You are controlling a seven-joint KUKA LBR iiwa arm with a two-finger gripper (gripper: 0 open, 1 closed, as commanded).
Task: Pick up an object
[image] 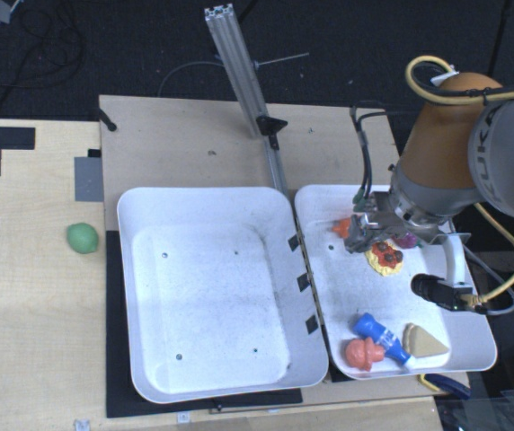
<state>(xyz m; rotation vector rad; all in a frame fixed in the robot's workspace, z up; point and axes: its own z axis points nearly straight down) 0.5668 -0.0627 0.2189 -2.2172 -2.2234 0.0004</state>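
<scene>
The yellow-and-red toy point(386, 258) lies in the right bin point(347, 303), in its upper middle, directly under the gripper point(371, 234); it is a roundish lump with no clear long axis, so its heading cannot be told. The gripper is low over it, but whether its fingers are spread or closed, or hold anything, cannot be told from this slant.

The bench is pale wood point(23, 268), with a tan board point(185, 142) beneath the two white bins and dark floor with cables beyond. A green ball point(83, 238) sits on the wood well left of the left bin point(203, 294). A metal rail point(239, 70) slants down toward the seam between the bins.

An orange piece point(341, 228) lies just left of the gripper and a purple bit point(407, 239) just right of it. Near the right bin's lower rim, a blue cylinder point(383, 337) lies on a diagonal, touching a red-orange lump point(361, 354), with a tan wedge point(424, 341) just beside them. The middle of the right bin between these groups is bare, as is its left strip along the seam.
</scene>
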